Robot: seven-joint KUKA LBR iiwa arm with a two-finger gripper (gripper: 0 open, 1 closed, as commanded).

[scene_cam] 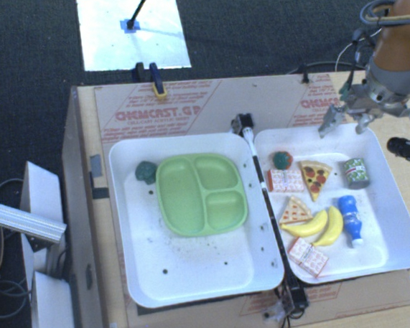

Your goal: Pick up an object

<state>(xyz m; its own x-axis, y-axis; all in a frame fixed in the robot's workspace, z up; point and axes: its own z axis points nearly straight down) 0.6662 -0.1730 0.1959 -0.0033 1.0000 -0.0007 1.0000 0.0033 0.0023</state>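
Note:
The right bin [396,199] holds several toy foods: a pizza slice [315,176], a banana [318,225], a blue bottle [350,219], a green can [355,172], a small green and red ball [282,159], a red and white packet [286,181], a sandwich wedge [293,210] and a second packet [308,256]. My gripper [346,121] hangs above the far right edge of this bin, open, with nothing between its fingers [329,122].
The left bin [138,260] bears a green divided plate [201,194] and a dark green broccoli piece [146,172] at its far left. A black clamp [243,124] sits where the bins meet. Cardboard [185,107] lies under both bins.

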